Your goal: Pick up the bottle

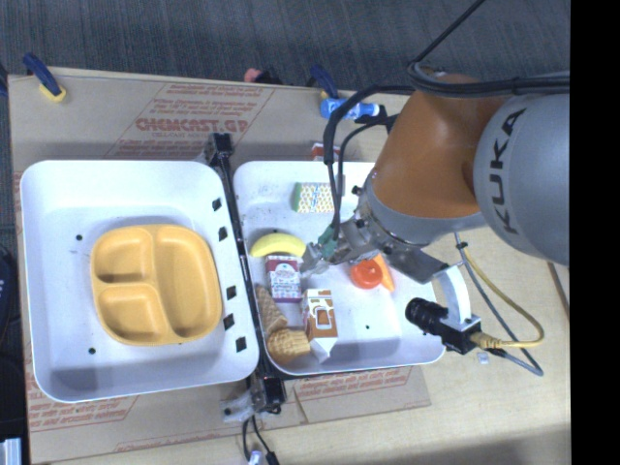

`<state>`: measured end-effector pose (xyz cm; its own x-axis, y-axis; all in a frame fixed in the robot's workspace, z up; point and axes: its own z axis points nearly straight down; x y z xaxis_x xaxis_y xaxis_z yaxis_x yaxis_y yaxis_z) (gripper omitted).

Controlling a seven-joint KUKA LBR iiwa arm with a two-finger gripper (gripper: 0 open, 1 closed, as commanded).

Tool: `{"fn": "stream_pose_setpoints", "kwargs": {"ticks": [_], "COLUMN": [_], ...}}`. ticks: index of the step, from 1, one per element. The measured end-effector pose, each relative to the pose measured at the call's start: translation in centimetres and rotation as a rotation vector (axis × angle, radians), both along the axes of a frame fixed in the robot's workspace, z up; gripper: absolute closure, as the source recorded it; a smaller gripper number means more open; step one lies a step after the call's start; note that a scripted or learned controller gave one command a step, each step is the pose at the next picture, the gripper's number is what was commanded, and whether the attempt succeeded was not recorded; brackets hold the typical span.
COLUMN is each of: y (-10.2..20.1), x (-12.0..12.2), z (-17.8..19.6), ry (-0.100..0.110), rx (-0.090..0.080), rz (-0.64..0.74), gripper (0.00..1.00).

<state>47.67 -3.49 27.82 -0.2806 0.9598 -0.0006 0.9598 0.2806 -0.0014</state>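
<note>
i am viewing the table (484, 395) from above, with the arm (436, 163) reaching in from the right over the right bin (387, 356).

1. hand position. the hand (325, 252) is hanging low over the middle of the right bin, under the orange band of the arm. i cannot tell how far it is open, and i am seeing nothing that i can confirm as held.

2. target position. i am taking the bottle (284, 279) to be the small white item with the dark red label. that is a judgement, because the item is small in this view. it is lying flat on the bin floor near the bin's left wall, with the banana (278, 245) just beyond it on the far side and the ice cream cone (276, 325) just beside it on the near side.

3. governing relation. the bottle is lying to the left of the hand and slightly nearer, close but apart from it. its long axis appears to be running near to far.

4. crowding. the small carton (321, 316) is standing just right of the cone, and an orange item (368, 274) is lying right of the hand, partly under the arm.

5. assessment. i am judging that the coming move calls for a short shift left and nearward, closing across the bottle's short width.
</note>
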Motion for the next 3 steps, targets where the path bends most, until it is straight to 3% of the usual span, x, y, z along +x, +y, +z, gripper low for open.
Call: {"fn": "stream_pose_setpoints", "kwargs": {"ticks": [1, 2, 3], "y": [3.3, 10.2, 6.4], "x": [-0.1, 0.1, 0.0], "z": [-4.8, -6.8, 2.2], "ry": [0.003, 0.005, -0.001], "rx": [0.001, 0.002, 0.000], "rz": [0.165, 0.416, 0.623], "gripper": [1.00, 1.00, 1.00]}}
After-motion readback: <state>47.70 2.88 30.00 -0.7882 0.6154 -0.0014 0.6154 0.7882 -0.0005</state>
